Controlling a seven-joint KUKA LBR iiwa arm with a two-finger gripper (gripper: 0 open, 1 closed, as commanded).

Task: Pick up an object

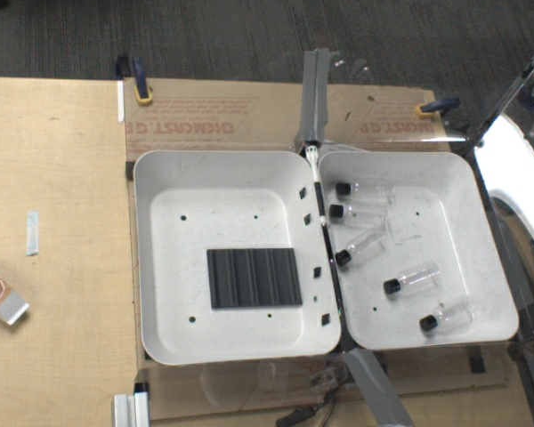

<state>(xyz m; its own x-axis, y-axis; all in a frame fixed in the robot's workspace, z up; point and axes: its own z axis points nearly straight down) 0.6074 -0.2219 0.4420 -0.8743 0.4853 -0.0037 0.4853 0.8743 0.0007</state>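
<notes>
While the tan wooden bench (62,167) takes up most of the scene, the work lies in the two shallow white plastic bins set touching side by side on it. The left bin (160,238) holds one dark ribbed rectangular block (254,277), lying flat near the middle of its floor. The right bin (467,203) holds five small clear vials with black caps. Two of them, the top vial (367,190) and the second vial (363,208), lie close together near the bin's left wall. A third vial (365,243) lies slanted just below them. A fourth vial (416,277) and a fifth vial (450,313) lie apart towards the near right corner.

Whether the gripper is open, closed or holding anything cannot be told from this view, and nothing looks lifted off either bin floor, so I judge the pick not yet made.

Several things could go wrong. The vials are round and smooth, so a pinch off their axis would likely roll or squirt one away. The paired vials sit so close that a descent there may knock both. Those near the wall leave little room beside them. The block is broad and flat and may be too wide to grasp.
</notes>
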